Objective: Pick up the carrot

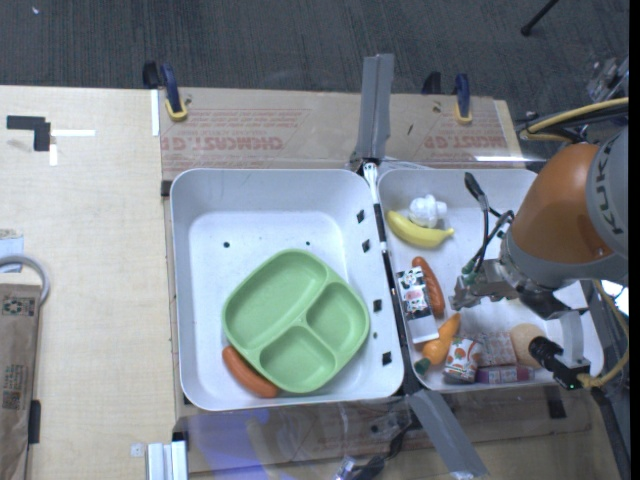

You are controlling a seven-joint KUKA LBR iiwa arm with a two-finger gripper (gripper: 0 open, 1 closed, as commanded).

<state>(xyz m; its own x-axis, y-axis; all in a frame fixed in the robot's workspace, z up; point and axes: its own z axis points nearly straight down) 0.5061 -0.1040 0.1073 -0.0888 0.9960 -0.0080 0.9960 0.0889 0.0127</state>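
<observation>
I read gripper [470, 290] above carrot [441, 339] | finger state: cannot tell | risk: neighbouring sausage [429, 285] or carton [461, 360] grabbed instead.

- The surface [90, 268] is pale wood, with a cardboard sheet [330, 128] clamped along its far edge.
- Two white bins sit on it side by side: the left bin [200, 228] and the right bin [500, 180].
- A brown paper bag [15, 358] lies at the near left.
- A black L-shaped mark [30, 128] sits at the far left.
</observation>
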